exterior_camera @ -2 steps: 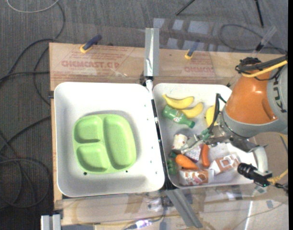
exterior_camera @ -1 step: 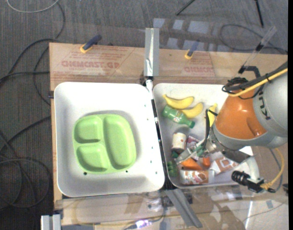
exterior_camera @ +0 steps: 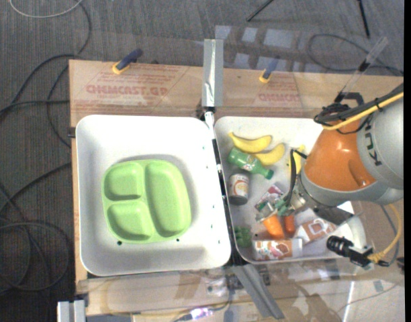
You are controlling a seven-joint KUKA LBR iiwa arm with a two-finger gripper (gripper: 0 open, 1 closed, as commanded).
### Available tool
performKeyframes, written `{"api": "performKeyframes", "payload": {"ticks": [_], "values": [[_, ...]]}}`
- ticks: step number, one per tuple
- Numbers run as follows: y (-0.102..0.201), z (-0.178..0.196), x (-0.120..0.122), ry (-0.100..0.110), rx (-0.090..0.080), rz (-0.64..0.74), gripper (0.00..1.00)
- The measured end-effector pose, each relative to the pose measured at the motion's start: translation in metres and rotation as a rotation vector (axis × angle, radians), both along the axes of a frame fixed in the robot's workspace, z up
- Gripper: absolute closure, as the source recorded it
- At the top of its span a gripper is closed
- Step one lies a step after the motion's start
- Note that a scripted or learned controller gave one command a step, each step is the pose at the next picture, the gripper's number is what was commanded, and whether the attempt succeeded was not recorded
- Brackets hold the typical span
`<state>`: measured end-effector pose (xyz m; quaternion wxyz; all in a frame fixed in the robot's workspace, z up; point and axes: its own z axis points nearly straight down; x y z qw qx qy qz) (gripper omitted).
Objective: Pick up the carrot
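Camera view looks down on my counter, a brown board carrying two white bins side by side. My arm, grey with its orange band, comes in from the right and hangs over the right bin, covering much of that bin's far side. Well away from my gripper, to the left in this view, sits the left bin, and in it lies a green divided plate with three compartments. My gripper is down among the clutter of the right bin; whether it is spread or pressed together I cannot tell, since my own wrist hides it. Up and to the left of my gripper lie two bananas, with a green bottle just beneath them and a small can below that. A flat packet lies below my gripper near the bin's front edge. The carrot, orange, lies just below my gripper, close beside it, resting in the bin.
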<state>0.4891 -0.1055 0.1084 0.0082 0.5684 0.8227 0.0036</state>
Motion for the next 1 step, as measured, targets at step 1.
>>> {"api": "performKeyframes", "payload": {"ticks": [1], "values": [[0.0568,0.0813,0.0139,0.021,0.003,0.061,1.0]]}}
